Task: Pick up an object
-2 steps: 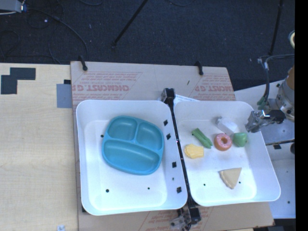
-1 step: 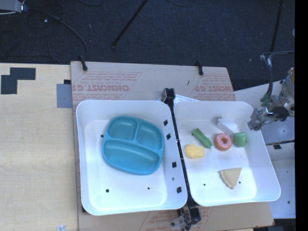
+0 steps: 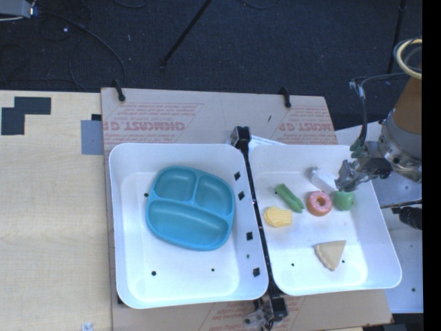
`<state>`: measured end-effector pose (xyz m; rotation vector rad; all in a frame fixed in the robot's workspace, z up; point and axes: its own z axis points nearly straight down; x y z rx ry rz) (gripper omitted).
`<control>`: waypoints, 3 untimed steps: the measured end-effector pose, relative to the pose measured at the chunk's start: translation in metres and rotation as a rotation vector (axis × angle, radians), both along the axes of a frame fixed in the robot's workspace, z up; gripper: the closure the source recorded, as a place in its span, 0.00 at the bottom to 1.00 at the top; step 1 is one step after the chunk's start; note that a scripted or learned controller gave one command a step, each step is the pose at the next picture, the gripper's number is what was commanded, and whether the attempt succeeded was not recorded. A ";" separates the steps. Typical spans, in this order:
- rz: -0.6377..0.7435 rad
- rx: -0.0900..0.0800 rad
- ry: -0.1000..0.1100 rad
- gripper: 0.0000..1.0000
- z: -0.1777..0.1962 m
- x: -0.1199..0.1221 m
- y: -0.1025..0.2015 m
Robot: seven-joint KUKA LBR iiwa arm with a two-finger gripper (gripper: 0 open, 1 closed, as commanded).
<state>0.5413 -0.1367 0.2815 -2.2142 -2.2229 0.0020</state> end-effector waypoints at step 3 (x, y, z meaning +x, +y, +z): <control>0.001 0.000 0.003 1.00 -0.035 -0.041 0.161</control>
